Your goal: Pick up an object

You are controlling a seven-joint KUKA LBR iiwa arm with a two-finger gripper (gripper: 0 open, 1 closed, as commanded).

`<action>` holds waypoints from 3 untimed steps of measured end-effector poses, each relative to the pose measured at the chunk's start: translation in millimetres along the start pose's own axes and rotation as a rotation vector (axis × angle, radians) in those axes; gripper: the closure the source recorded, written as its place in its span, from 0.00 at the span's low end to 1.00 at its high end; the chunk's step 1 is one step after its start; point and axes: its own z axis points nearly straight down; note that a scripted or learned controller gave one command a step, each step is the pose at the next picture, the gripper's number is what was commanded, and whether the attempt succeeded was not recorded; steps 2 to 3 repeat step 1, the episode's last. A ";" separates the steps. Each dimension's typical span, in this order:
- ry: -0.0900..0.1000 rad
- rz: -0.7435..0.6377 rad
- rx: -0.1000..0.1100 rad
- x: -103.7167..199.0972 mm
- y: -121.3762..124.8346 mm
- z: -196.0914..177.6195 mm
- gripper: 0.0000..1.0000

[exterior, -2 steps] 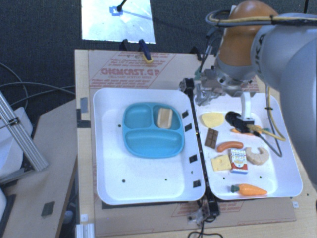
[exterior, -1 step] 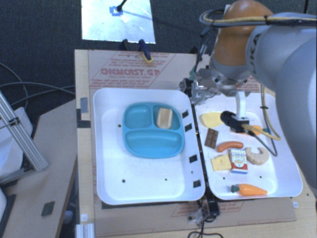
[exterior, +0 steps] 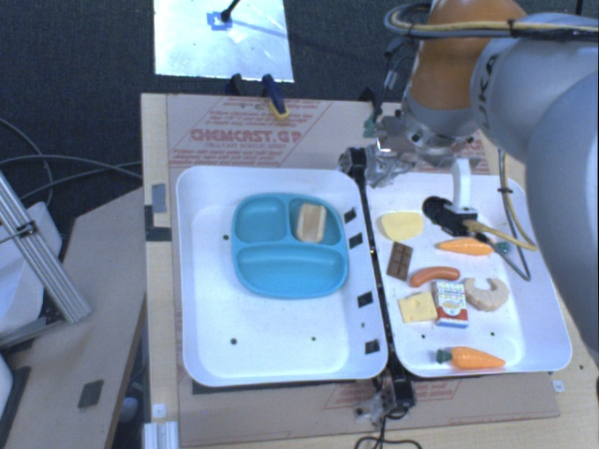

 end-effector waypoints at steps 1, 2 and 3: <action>-0.001 0.000 0.003 4.7 -17.6 -0.1 1.00; -0.001 0.000 0.003 4.7 -17.6 -0.1 1.00; -0.001 0.000 0.003 4.7 -17.6 -0.1 1.00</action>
